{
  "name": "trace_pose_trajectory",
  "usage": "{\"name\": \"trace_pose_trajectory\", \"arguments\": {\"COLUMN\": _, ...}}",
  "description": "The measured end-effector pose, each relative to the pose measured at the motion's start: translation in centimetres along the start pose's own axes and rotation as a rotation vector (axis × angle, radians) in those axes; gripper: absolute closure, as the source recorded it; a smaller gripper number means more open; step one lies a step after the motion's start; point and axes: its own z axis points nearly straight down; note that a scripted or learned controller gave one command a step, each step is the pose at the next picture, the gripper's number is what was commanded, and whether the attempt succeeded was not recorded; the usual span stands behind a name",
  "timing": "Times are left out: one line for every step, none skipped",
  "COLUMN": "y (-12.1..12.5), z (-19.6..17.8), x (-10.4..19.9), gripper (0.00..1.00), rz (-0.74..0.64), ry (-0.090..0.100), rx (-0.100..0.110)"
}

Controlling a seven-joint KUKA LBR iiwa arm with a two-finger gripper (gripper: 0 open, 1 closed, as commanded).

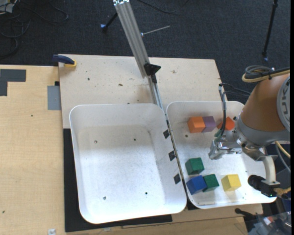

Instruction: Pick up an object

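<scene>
Six small blocks sit in the right bin point(183, 112), gripper point(218, 148) low among them.
We see an orange cube point(196, 124) touching a purple cube point(209, 123) near the far wall, a green cube point(194, 166) mid-bin, then a blue cube point(196, 184), a darker green cube point(210, 181) and a yellow cube point(231, 182) along the near side. We cannot tell the fingers' spread; nothing visibly sits between them. Left bin point(78, 131) sits alongside.

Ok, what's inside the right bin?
The right bin holds an orange block, purple block, two green blocks, a blue block and a yellow block. The arm covers the bin's right side.
</scene>
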Motion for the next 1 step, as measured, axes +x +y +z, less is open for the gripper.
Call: {"name": "trace_pose_trajectory", "arguments": {"y": -0.08, "z": -4.62, "x": -0.98, "gripper": 1.00, "rz": 0.001, "ry": -0.001, "rx": -0.001}}
